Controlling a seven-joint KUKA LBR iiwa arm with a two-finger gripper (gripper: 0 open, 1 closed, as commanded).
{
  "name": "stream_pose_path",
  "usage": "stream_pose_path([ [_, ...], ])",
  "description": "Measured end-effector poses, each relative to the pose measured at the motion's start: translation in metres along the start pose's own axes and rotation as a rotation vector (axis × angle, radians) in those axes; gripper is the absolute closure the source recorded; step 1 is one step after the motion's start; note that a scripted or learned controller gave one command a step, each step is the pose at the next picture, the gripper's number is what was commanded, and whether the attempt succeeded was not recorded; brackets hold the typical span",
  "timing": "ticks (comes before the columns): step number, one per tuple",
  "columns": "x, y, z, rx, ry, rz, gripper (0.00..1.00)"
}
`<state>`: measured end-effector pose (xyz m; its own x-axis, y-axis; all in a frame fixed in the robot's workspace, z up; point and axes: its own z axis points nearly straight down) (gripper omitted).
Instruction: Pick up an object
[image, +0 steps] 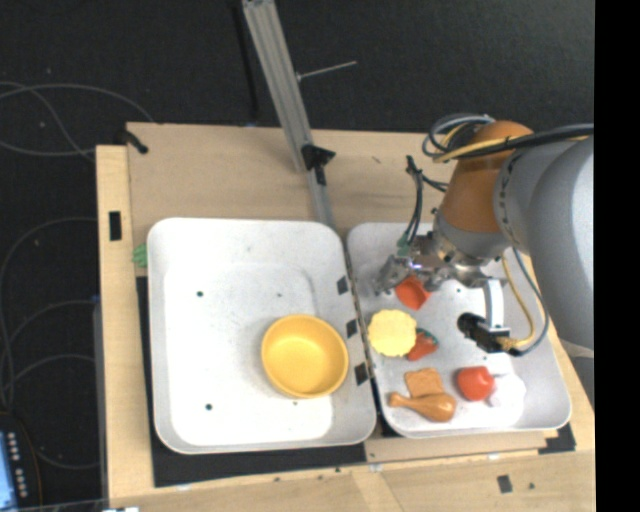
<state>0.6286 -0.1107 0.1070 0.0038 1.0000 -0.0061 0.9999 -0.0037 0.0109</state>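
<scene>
My gripper (405, 272) hangs over the upper left part of the right bin (540, 400). A small orange-red object (411, 293) lies directly under its tip, touching or nearly touching it. Whether that object is gripped is hidden by the wrist. Just below it sit a round yellow piece (391, 333) and a red piece with a green top (424, 346). Nearer the front of the bin are a tan toast slice (423, 381), a brown drumstick (426, 405) and a red tomato-like object (475, 382).
The left bin (200, 270) holds a yellow bowl (304, 355) near its right wall. A metal pole (290, 100) rises behind the bins. The grey arm (550, 230) and its cables cover the right bin's far right side.
</scene>
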Motion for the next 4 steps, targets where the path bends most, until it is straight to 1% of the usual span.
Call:
stream_pose_path([
  [1,-0.001,0.001,-0.012,-0.004,0.001,0.004,1.0],
  [2,0.004,0.0,-0.057,0.006,0.007,-0.005,1.0],
  [3,0.002,0.002,-0.112,0.004,0.006,-0.007,1.0],
  [4,0.047,-0.015,-0.123,0.01,0.009,-0.011,1.0],
])
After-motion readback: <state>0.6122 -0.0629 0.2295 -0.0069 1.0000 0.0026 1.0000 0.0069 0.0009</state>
